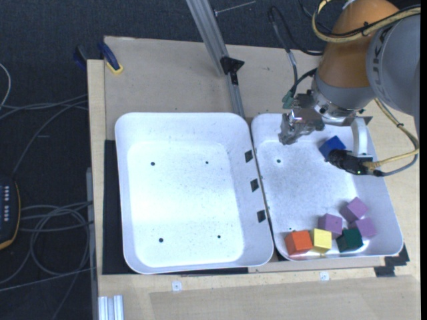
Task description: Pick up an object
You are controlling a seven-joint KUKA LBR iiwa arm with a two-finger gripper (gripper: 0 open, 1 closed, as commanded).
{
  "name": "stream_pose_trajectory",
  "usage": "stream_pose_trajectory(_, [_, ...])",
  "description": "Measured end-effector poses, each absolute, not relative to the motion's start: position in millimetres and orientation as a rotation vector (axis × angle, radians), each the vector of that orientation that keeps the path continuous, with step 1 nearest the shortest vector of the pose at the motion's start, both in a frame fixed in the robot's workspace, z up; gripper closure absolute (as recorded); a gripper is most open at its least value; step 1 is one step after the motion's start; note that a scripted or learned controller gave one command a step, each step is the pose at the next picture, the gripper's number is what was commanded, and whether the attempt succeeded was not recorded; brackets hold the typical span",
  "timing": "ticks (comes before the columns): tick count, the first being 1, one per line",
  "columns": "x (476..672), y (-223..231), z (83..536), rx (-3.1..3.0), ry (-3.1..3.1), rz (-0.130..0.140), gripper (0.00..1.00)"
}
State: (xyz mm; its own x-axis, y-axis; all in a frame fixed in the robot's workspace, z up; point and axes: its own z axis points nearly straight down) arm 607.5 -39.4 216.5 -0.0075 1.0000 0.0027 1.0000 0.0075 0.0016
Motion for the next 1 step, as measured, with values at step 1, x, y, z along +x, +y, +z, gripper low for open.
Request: stream_pose_trajectory(1, [615.0,20.9,216.5,-2.213,-2.23,-0.006,1.0])
